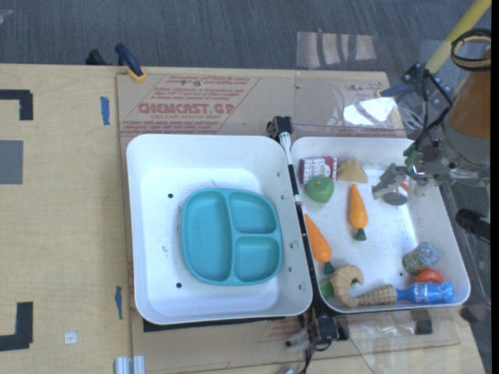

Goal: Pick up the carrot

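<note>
Two orange carrots lie in the right bin (448, 216). One carrot (357, 209) lies near the bin's middle, its green stub toward the front. The other carrot (317, 240) lies along the left wall. My gripper (392, 188) hangs over the upper right part of this bin, a short way right of the middle carrot and apart from it. It looks open, with nothing between its fingers.
The right bin also holds a green apple (319, 188), a small red-and-white box (316, 167), a tan wedge (352, 171), a croissant (347, 279), a cone (375, 294), a blue bottle (426, 293) and a tomato (428, 276). A teal divided plate (231, 235) sits in the left bin (148, 209).
</note>
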Controlling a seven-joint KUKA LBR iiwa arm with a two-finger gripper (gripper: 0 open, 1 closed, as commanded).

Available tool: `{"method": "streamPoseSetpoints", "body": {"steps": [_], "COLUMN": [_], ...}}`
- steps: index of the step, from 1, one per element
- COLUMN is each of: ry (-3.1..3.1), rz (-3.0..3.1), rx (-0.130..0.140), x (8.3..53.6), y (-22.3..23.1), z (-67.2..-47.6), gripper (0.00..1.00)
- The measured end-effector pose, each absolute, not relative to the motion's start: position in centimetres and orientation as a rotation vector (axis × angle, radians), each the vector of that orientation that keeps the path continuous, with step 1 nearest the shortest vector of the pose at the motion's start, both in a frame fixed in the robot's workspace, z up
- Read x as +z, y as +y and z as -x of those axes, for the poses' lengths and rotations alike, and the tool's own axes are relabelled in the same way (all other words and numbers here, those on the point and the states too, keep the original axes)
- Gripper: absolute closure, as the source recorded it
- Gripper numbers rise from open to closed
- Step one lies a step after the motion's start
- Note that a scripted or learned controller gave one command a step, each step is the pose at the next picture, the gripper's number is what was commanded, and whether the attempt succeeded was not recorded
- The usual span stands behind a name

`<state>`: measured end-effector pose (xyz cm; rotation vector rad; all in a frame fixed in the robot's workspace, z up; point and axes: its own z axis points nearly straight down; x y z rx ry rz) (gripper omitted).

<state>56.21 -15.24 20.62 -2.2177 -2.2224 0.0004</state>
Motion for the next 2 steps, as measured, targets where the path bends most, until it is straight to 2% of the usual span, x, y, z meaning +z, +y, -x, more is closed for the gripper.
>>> {"method": "streamPoseSetpoints", "body": {"steps": [1,2], "ry": [-2.314,-2.312], "rz": [2.136,2.136], "rx": [-0.006,-0.005], "x": [9.76,10.49], "y": [-14.92,-14.9], "z": [-56.68,-56.59], "gripper": [0.0,1.0]}}
